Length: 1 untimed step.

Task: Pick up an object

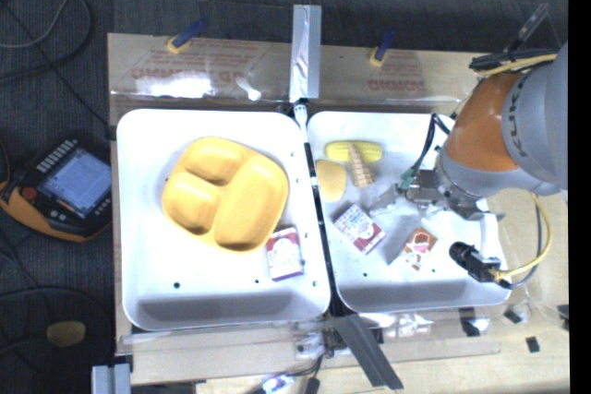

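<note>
The gripper is positioned low over the right bin, among the small items; no object is seen between its parts, and the state of the jaws cannot be told (they are hidden under the wrist). The approach step is judged to be in hand. Nearest candidates are the small carton just near of it and the red-and-white packet to its left. Alignment over one item is required next.
</note>
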### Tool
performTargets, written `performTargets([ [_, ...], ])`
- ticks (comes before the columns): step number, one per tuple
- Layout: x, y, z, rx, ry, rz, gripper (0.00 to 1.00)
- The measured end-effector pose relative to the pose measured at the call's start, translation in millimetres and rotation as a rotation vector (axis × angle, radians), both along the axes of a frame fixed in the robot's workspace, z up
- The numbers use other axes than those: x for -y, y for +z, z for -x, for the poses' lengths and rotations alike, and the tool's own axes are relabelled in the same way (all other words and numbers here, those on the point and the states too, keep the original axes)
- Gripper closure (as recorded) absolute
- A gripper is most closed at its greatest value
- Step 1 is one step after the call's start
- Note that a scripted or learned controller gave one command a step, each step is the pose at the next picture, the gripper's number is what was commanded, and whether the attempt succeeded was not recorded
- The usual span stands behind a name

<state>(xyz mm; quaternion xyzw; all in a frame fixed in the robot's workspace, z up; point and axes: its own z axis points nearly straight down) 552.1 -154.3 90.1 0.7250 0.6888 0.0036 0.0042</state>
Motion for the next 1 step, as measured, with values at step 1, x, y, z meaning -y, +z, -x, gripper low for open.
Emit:
performTargets([
  [1,21.3,0.8,40.5,0.005,0.185,0.006,0.0],
])
